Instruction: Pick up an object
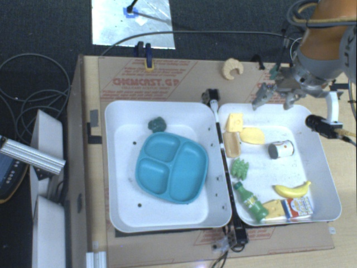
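Note:
My gripper [275, 100] hangs over the far rim of the right bin [326, 172], its two fingers spread open with nothing between them. In that bin lie a yellow cheese block [234, 121], a yellow oval piece [252, 136], a cream block [231, 144], a grey can [280, 149], a green leafy piece [240, 168], a green bottle [250, 200], a banana [292, 190], a cheese wedge [273, 208] and a small carton [300, 206]. The grey can is the nearest of these below the gripper.
The left bin [120, 149] holds a blue divided plate [170, 167] and a dark green lump [157, 124]. A cream pastry-shaped thing [232, 68] lies on the bench behind the bins. A black clip [211, 97] sits where the bins meet.

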`<state>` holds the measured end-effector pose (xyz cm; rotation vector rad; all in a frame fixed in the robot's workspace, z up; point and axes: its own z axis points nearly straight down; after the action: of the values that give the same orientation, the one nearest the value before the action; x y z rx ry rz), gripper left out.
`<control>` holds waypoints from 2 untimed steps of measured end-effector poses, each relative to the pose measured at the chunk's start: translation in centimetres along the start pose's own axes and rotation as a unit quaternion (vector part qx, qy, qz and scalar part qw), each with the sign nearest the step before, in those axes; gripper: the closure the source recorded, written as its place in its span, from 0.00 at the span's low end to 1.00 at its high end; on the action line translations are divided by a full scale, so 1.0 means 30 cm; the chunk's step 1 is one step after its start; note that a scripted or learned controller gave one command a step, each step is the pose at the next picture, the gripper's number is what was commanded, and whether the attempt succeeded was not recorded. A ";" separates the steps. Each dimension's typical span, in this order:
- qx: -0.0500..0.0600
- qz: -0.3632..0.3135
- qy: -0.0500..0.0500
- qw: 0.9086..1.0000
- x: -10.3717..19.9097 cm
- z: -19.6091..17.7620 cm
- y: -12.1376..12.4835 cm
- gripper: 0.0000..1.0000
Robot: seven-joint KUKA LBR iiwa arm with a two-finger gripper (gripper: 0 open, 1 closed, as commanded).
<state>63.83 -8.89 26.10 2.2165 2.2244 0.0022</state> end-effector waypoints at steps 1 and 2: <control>0.001 0.001 -0.001 1.000 -0.160 0.293 -0.104 0.00; -0.001 0.000 0.000 1.000 -0.253 0.535 -0.130 0.00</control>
<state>59.99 -16.48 10.03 2.2162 2.2226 0.0033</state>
